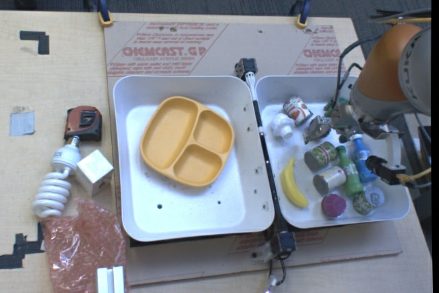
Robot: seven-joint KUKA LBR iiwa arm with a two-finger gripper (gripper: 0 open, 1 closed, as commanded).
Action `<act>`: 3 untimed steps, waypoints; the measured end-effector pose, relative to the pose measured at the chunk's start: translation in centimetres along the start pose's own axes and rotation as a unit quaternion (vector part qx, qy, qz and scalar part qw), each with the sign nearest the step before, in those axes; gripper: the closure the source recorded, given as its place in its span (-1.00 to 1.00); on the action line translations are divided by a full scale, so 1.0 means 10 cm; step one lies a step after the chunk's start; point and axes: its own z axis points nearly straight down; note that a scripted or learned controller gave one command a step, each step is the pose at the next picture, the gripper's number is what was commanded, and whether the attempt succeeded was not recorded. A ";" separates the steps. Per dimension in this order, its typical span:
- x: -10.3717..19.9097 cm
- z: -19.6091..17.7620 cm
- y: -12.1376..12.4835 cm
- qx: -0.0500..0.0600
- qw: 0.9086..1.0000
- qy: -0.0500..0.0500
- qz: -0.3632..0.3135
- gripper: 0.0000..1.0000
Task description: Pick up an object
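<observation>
The right bin [274, 89] holds several small objects: a red-and-white can [296, 108], a white lump [281, 125], a banana [295, 183], a green can [320, 156], a silver can [329, 180], a green bottle [350, 173], a blue bottle [362, 160] and a magenta disc [334, 204]. My gripper [319, 128] hangs low over the bin's upper middle, just right of the white lump and above the green can. The grey arm with its orange band [385, 72] comes in from the right. Nothing shows as held.
The left bin [137, 216] contains a yellow divided plate [187, 141]. On the bench to the left lie a tape measure [83, 123], a spiral light bulb [56, 182], a white cube [95, 169] and a pink plastic bag [82, 243]. Cables trail at the right bin's right edge.
</observation>
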 end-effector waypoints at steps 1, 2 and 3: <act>0.00 -0.10 0.01 -0.001 1.000 -0.001 0.000 1.00; 0.00 -0.10 0.01 -0.001 1.000 -0.001 0.000 -1.00; 0.52 -0.11 -0.85 0.001 1.000 0.001 0.000 -1.00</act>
